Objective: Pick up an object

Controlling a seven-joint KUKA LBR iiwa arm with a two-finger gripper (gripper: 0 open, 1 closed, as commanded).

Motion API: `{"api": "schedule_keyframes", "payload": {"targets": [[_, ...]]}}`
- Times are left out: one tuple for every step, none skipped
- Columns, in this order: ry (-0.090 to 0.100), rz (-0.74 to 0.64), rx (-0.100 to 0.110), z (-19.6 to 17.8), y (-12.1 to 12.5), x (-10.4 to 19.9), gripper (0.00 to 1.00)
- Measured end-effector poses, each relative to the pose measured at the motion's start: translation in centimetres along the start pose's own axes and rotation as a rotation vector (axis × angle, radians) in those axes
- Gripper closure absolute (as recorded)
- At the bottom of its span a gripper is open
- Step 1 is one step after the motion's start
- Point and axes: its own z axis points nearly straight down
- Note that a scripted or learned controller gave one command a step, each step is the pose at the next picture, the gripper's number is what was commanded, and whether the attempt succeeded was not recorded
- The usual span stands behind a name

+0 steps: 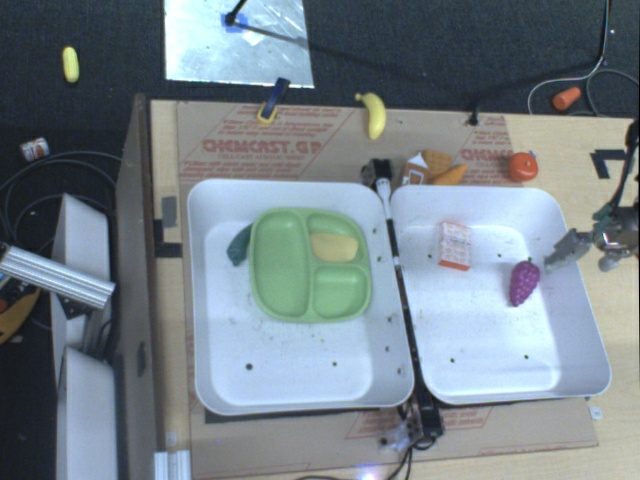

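Note:
My gripper hovers over the right rim of the right bin, open, with nothing between its fingers. One grey finger points down-left toward a purple bunch of grapes that lies just left of it, apart from it. A small red and white box lies further left in the same bin. In the left bin a green divided plate carries a yellow piece, and a dark teal object rests against the plate's left side.
Behind the bins, a yellow banana, an orange piece and a red tomato lie on the cardboard. A black divider runs between the bins. Cables lie on the floor at far right.

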Motion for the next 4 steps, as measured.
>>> {"api": "schedule_keyframes", "payload": {"targets": [[0.003, 0.001, 0.008, 13.2, 2.0, -0.9, 0.0], [0.001, -0.001, 0.002, 19.1, 4.6, -0.9, 0.0], [-0.001, -0.001, -0.003, 17.7, 4.6, -1.0, 1.0], [0.003, -0.01, -0.007, 17.1, 12.5, 6.1, 1.0]]}}
